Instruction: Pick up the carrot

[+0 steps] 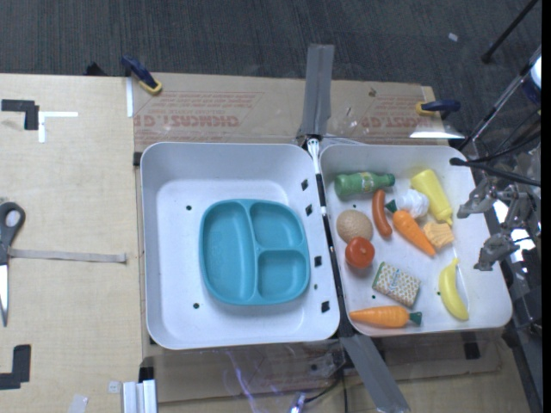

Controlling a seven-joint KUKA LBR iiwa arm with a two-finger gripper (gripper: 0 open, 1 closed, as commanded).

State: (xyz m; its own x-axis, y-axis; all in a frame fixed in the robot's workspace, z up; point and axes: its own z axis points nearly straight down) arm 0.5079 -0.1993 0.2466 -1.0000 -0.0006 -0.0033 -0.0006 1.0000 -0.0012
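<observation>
Two carrots lie before us, both in the right bin, and we come to them as we read across the bench. At the far left a pair of scissors rests on the pale board, and a blue clamp grips the cardboard edge above. Next comes the left bin, which holds a teal divided plate lying flat near its middle. A strip of grey tape runs up from the seam between the bins. In the right bin, a green bottle lies along the top. Below it are a red sausage, a tan egg-shaped piece and a tomato. The lower carrot lies on its side along the near wall, leaf end to the right, just below a speckled cracker. The upper carrot lies slantwise in the middle of the bin, its top against a white piece, its tip touching an orange wafer. Further right are a yellow bottle and a banana. The gripper hangs at the bin's right wall, apart from both carrots, and we cannot tell whether it is open or closed.
</observation>
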